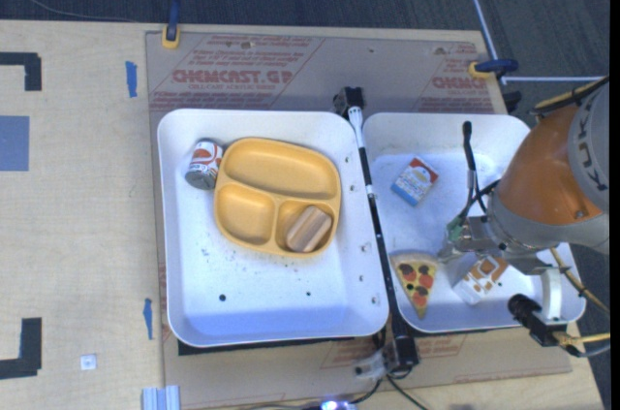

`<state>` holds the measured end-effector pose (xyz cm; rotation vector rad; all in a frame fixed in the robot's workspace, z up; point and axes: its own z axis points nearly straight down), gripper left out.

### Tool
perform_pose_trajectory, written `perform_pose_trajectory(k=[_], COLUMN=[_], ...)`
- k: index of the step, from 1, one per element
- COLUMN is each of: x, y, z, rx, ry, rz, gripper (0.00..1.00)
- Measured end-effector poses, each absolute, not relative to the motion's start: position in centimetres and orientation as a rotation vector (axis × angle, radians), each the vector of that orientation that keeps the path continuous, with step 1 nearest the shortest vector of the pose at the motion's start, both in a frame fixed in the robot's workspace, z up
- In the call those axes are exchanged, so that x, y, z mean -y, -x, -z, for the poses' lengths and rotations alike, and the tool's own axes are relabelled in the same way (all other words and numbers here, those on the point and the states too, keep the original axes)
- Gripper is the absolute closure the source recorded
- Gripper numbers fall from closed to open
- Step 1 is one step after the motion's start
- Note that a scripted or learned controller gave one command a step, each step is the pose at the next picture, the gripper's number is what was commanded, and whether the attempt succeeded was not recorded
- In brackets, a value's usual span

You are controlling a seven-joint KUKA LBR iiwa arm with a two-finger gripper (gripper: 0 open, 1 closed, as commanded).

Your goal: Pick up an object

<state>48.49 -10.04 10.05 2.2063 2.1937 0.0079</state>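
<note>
My gripper point(472, 248) hangs low over the right bin point(441, 129), below the arm's orange band point(542, 175). Just under it lies a small white and orange object point(481, 278), touching or nearly touching the gripper's end. A pizza slice point(418, 280) lies to its left near the bin's front edge. A blue, white and red carton point(415, 181) sits farther back in the same bin.
The left bin point(184, 234) holds a yellow divided plate point(276, 168) with a tan bread piece point(308, 228) in its lower right compartment. A small can point(202, 164) lies against the plate's left side. Cables run along the divider between the bins.
</note>
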Motion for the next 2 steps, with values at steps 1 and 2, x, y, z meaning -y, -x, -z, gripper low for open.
perform_pose_trajectory(k=[1, 2], x=[10.1, 9.4], y=[-48.5, -48.3], z=[-10.1, -9.0], rx=[-2.191, -2.207], ry=[-2.206, -2.213], rz=[-0.008, -0.011], gripper=[0.00, 0.00])
